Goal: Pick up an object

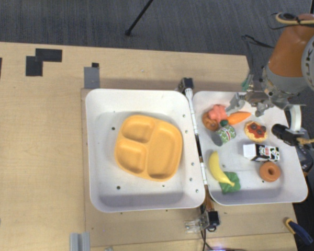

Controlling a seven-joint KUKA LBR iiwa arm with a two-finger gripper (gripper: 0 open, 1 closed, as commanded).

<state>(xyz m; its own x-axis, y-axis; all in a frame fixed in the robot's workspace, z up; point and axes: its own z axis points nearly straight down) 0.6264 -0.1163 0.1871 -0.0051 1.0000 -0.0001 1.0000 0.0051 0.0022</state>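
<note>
My gripper (248, 107) hangs over the back of the right bin (298, 192), its two fingers spread open with nothing between them. An orange carrot (239, 117) lies just below and in front of the fingertips. Left of it sits a pink toy (214, 115), with a green can (226, 133) in front of that. A small red and yellow pizza piece (256, 131) lies right of the carrot. Nearer the front are a black and white carton (262, 151), a brown donut (270, 171), a banana (217, 167) and a green leafy piece (231, 183).
The left bin (99, 192) holds a yellow divided plate (148, 146). A raised divider (194, 135) runs between the two bins. The arm's orange band (288, 56) stands above the right bin's back right corner.
</note>
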